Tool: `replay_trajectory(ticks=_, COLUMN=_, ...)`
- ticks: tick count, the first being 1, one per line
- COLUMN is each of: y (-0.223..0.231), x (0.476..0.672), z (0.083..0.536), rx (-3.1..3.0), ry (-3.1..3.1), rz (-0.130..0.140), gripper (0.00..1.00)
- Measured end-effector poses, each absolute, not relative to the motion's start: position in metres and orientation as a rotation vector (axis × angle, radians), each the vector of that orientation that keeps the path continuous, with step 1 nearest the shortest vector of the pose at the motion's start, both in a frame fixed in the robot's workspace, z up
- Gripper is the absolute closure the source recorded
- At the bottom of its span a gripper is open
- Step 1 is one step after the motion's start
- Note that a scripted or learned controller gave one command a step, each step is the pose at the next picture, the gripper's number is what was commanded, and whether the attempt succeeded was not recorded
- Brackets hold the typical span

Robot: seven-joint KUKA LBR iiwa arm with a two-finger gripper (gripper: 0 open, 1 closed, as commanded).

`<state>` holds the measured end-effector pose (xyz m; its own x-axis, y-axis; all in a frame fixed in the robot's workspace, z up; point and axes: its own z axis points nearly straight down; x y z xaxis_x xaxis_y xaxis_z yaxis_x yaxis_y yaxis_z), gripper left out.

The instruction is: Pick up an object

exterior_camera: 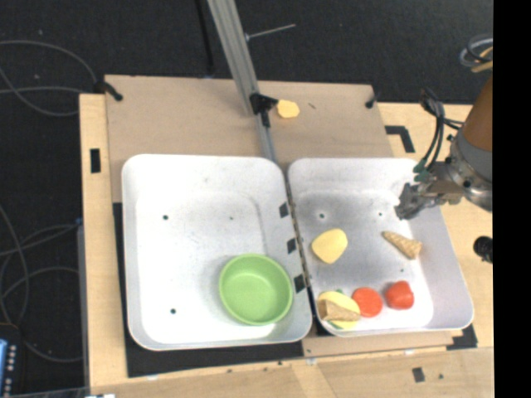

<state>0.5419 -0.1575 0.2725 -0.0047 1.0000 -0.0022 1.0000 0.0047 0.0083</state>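
wedge (pixel 402 244) | right bin (pixel 365 181), just below gripper (pixel 409 203), not held | gripper state: can't tell | risk: thin slanted wedge may slip from pinch, or descent lands beside it

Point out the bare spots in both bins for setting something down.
Left white bin: bare everywhere except its near right corner, where the green plastic bowl sits. Right white bin: bare across the far half. Crowded along its near edge: yellow lump, tan wedge, two red pieces.

Even overhead light, soft shadows, slight blur
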Motion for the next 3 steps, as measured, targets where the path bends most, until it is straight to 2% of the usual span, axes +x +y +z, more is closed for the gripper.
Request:
replay_trajectory(ticks=1, y=-0.107, x=0.561, z=0.273, rx=2.212, ry=2.228, rz=0.003, gripper=1.0)
replay_trajectory(ticks=3, y=-0.004, x=0.584, z=0.256, rx=2.213, ry=2.229, rz=0.002, gripper=1.0)
